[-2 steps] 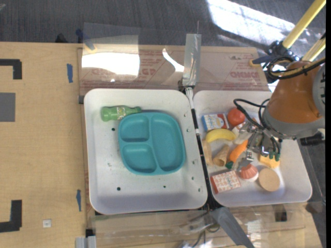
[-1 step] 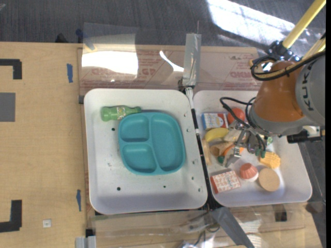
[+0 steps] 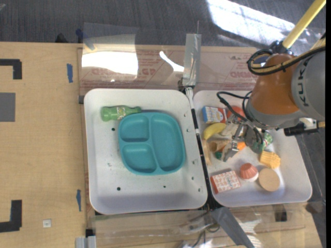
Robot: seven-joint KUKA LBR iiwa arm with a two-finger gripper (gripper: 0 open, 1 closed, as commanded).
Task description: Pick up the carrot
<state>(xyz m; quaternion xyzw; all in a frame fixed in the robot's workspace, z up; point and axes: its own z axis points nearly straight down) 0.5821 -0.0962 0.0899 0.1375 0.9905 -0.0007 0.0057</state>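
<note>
White and shallow, the right bin (image 3: pixel 302 182) is the landmark: the arm (image 3: pixel 276 89) hangs low over its middle, with the gripper (image 3: pixel 239 141) down among the clutter just right of the banana (image 3: pixel 213 132), and whether it is parted or closed I cannot tell. An orange bit at the gripper's lower tip, likely the carrot (image 3: pixel 240 146), lies touching or just beside it near the bin's centre, above the red-and-white packet (image 3: pixel 224 181). I judge this the grasp step; next comes a firm close and straight lift.
</note>
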